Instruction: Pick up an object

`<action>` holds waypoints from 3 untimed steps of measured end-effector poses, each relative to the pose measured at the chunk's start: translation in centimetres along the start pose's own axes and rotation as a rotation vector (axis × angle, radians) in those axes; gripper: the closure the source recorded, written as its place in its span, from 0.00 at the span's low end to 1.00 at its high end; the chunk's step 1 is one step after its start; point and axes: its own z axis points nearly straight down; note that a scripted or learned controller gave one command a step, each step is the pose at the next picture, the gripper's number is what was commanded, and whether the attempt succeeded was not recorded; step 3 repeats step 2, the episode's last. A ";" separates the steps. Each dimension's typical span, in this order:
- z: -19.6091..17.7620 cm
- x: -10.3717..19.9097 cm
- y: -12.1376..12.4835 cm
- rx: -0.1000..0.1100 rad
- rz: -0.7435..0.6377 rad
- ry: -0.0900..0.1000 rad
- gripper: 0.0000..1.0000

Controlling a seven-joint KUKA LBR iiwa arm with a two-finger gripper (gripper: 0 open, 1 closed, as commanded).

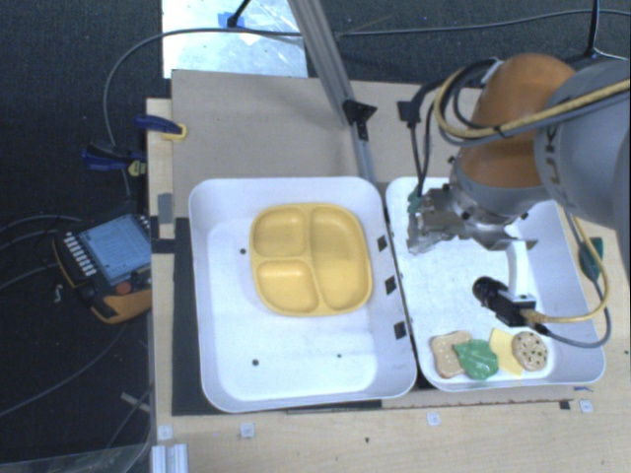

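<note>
In the right bin (434, 294) several small food toys lie along the front edge: a tan bread slice (451, 352), a green leafy piece (478, 359), a yellow cheese wedge (506, 351) and a round speckled cookie (530, 350). My gripper (426, 227) hangs over the back left part of that bin, well behind the toys. Nothing shows between its fingers.
The left bin (227, 363) holds a yellow divided plate (310, 259) with three compartments. A metal pole (325, 57) rises behind the bins. A handheld pendant (108, 259) and cables lie on the floor at the left.
</note>
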 end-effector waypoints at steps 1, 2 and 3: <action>0.8 4.7 -1.0 0.000 0.000 0.000 1.00; -0.7 9.9 -1.5 -0.002 -0.001 0.001 1.00; -0.7 9.9 -1.5 -0.002 -0.001 0.001 1.00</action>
